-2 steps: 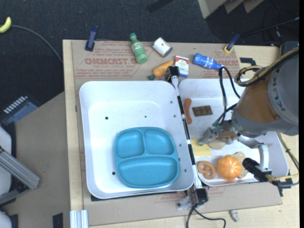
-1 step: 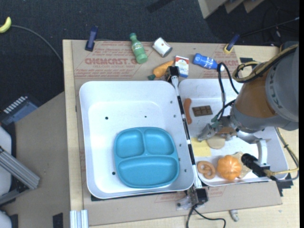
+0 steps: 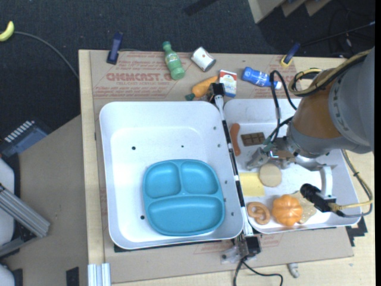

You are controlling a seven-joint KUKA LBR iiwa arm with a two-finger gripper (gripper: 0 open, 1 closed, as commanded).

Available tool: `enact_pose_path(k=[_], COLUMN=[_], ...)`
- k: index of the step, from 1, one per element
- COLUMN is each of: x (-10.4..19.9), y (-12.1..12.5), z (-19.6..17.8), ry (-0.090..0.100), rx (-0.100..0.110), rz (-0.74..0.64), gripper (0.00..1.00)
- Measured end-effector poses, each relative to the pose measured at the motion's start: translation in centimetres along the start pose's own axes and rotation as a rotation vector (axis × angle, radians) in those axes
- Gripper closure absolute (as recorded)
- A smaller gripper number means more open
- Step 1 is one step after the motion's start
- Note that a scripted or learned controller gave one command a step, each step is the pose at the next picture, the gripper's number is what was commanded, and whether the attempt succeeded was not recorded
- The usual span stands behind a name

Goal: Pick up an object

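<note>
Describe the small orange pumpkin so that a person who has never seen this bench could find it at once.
Look at the right white bin, the one the arm reaches into, and go to its near edge. There the pumpkin sits just right of a brown pretzel and below a yellow slice. It alone is round, ribbed and bright orange.

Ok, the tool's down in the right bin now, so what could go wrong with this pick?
1. The tool sits among crowded items: a round beige cookie, yellow cheese slice and brown chocolate bar. It may nudge or grab the wrong one.
2. The flat cheese slice lies against the bin floor and could slip out.
3. The grey bin divider is close; a sideways move might strike it.
</note>
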State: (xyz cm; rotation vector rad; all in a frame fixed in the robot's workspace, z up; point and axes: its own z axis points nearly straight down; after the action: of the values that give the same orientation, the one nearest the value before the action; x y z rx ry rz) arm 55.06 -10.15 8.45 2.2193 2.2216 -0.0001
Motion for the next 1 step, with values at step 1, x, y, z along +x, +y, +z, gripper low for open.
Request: enact_pose_path(k=[1], x=[-0.41], y=[-2.07], z=[0.02], ry=[0.002], rx=[0.003], rz=[0.001], gripper=[0.00])
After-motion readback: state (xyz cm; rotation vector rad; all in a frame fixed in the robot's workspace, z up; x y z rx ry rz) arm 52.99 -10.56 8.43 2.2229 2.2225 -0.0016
